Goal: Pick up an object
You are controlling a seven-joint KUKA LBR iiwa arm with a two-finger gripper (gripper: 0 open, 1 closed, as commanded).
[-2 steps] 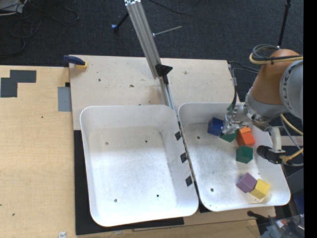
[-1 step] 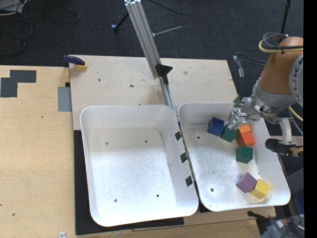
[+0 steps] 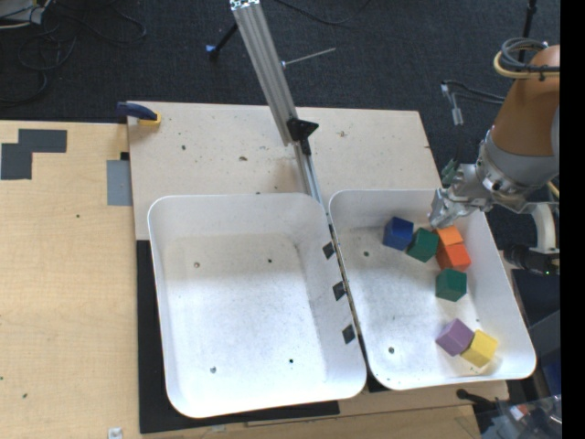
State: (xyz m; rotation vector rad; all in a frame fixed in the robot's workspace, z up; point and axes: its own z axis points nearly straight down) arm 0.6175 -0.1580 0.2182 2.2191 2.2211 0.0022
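The right bin holds several small blocks. A blue cube, a green cube and an orange block cluster near its far right corner. A darker green cube lies just in front of them. Near the front right corner a purple cube touches a yellow cube. My gripper hangs low over the bin's far right corner, just above the orange block and the green cube. Nothing is visibly held in it.
The left bin lies beside the right one, with a divider carrying black clips between them. A slanted aluminium post rises behind the bins. A blue clamp sits at the board's far left corner.
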